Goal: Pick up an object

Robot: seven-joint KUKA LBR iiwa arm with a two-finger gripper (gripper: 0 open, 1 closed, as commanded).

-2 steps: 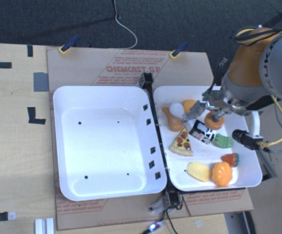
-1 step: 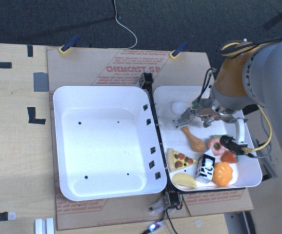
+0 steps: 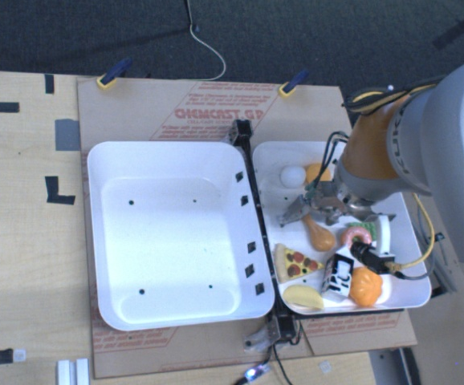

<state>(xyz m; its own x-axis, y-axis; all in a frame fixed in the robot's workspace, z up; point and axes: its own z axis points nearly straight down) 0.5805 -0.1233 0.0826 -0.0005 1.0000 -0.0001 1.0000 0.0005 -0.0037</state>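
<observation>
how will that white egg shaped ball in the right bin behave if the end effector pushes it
The smooth white egg-shaped ball looks rounded all over, so it will probably roll rather than slide. It sits on bare floor of the right white bin, so it may run off. Its glossy surface might slip from a pinch.
</observation>
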